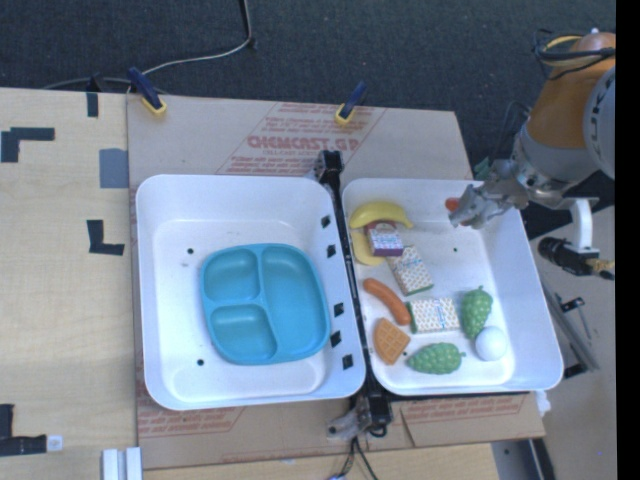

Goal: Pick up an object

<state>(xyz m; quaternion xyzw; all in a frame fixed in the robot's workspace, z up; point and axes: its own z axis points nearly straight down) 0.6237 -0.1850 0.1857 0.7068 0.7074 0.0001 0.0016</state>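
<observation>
Two shallow white bins sit side by side on a sheet of brown cardboard [290,143] that covers the pale wooden table [60,308].

Nearest the camera, along the front of the right bin [528,298], lie a knobbly green vegetable [436,358], a white egg [490,344] and an orange waffle-patterned piece [389,340]. Just behind them are a second green vegetable [476,308], a white checked wafer [434,315] and an orange sausage [386,300]. Further back lie another pale checked block [411,270], a small carton with a purple label [385,239] and a yellow banana [376,216] curving around that carton.

The left bin [160,268] holds a blue divided plate [265,303] with three compartments, lying flat near the bin's middle.

The hand [468,210] hangs over the back right corner of the right bin, well apart from the toys; whether its fingers are spread or pressed together cannot be told, and nothing shows between them. Behind it rises the grey arm with its orange band [565,118].

Black tape marks [100,236] dot the table at the left. At the far edge, two blue-and-yellow clamps [147,91] pin the cardboard, and a white cable [215,53] trails across the dark carpet [400,28] beyond.
</observation>
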